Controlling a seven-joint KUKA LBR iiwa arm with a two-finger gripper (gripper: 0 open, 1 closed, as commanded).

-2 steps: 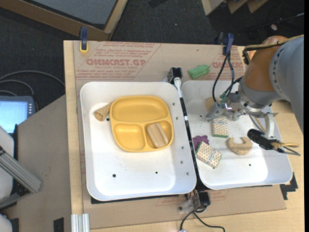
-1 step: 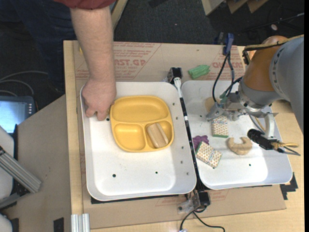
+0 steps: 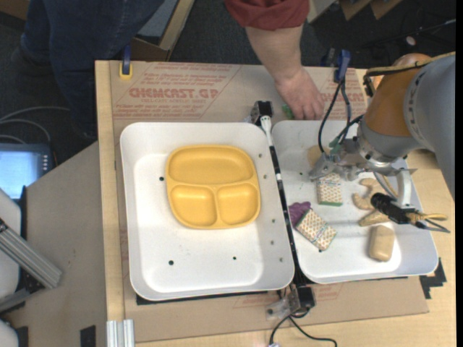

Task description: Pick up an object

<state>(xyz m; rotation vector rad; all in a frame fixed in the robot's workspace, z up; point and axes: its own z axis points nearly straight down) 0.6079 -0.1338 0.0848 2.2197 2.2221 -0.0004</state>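
Ideally the arm [image 3: 405, 114] should settle on one loose piece in the right bin [image 3: 416, 266], such as the checkered block [image 3: 330, 191] just below the hand [image 3: 334, 163], and come straight down so the fingers straddle it without nudging the neighbours. Right of centre in the frame, the hand hangs low over the bin's upper part, close above that block. Whether it is released or clenched I cannot tell, and nothing visibly sits in its grip.
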